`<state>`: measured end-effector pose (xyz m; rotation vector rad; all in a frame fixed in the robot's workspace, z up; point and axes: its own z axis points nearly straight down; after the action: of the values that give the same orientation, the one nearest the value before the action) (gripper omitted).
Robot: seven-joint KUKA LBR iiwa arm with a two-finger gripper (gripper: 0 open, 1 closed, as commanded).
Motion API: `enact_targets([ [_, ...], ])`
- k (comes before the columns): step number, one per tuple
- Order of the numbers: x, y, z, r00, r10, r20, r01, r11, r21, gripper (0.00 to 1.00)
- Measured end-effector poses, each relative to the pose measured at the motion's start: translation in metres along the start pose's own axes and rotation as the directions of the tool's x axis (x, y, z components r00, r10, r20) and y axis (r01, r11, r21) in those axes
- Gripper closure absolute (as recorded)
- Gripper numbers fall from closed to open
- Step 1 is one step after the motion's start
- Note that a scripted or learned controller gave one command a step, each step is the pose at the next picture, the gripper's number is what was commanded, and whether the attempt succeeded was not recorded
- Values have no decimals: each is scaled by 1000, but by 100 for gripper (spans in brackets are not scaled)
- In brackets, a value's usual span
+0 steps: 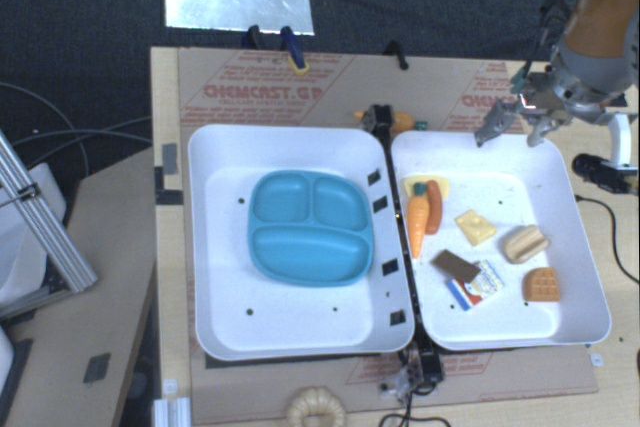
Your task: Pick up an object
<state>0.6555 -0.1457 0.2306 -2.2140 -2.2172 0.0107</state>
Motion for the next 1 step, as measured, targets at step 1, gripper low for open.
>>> enact_targets([
  [1, 0, 2, -9, 1000, -2, 2, 2, 1000, -13, 0],
])
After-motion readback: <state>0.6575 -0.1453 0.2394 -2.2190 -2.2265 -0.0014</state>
